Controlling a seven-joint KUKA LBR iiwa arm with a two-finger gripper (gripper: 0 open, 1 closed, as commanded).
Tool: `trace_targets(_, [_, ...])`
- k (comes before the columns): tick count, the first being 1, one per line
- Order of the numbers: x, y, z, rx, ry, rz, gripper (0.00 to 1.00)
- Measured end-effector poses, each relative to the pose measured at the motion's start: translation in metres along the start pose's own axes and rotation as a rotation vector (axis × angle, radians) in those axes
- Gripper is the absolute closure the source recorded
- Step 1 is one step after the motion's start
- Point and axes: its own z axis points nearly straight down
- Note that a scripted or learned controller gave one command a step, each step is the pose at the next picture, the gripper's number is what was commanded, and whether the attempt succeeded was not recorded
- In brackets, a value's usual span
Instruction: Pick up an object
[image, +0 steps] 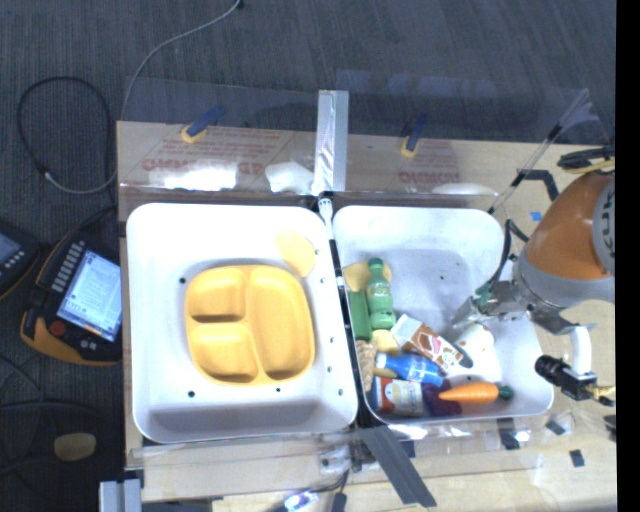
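- Two white bins sit side by side on the worktop (470, 160); the left bin (160, 300) carries a yellow divided tray (248, 322), and the right bin (440, 250) carries a heap of small things along its near and left sides.
- In that heap I make out a green bottle (379, 295) by the bin's left wall, a small carton (428, 343) near the middle, and an orange carrot (468, 394) by the near edge.
- The arm (570, 240) leans in over the right edge of the right bin, and the tool (482, 307) hangs low just beside the carton, towards the bin's right side.
- From where I stand, I cannot tell whether the tool is clenched or released; nothing is visibly caught in it.
- To my eye this is the reach-and-descend step, with no object lifted yet.
- Next, I reckon the tool needs to settle squarely over one item, likely the carton or whatever white thing lies under it, close firmly, then rise straight up clear of the neighbours.
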Motion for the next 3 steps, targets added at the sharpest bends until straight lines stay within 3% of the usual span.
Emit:
trace_targets(1, [0.048, -0.023, -0.067, 0.027, 0.002, 0.073, 1.00])
trace_targets(2, [0.090, 0.006, -0.103, 0.028, 0.000, 0.172, 1.00])
trace_targets(3, [0.090, 0.006, -0.103, 0.028, 0.000, 0.172, 0.00])
